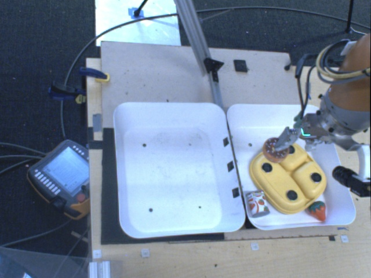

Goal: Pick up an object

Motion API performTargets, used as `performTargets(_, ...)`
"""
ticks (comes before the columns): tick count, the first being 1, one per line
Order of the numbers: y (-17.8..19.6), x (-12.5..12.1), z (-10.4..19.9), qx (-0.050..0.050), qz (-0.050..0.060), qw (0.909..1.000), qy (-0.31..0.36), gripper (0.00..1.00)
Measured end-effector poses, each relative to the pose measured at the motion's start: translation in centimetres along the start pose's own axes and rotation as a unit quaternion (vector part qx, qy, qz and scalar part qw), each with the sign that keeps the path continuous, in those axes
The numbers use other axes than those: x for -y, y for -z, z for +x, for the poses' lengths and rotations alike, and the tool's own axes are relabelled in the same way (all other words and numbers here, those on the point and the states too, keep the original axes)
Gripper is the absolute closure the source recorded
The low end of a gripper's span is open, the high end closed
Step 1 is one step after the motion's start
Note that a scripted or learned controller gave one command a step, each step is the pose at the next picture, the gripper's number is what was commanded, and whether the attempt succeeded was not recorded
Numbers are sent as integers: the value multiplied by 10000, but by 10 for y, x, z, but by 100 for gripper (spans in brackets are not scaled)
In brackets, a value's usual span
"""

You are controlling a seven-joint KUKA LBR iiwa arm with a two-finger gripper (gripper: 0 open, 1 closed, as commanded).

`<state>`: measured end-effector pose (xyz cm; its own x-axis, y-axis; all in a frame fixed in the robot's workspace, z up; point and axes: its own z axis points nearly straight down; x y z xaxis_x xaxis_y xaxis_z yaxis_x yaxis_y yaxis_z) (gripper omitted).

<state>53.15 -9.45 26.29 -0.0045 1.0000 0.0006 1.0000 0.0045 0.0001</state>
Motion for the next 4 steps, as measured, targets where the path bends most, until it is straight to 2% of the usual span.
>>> performTargets(1, 1, 0, 0, 1, -9, 10000, 1, 0)
performTargets(2, -42, -6, -1, 1, 9, 10000, -14, 0)
performTargets(3, -101, 1, -5, 0, 21, 10000, -19, 0)
performTargets(4, -155, -7, -10, 5, -75, 10000, -8, 0)
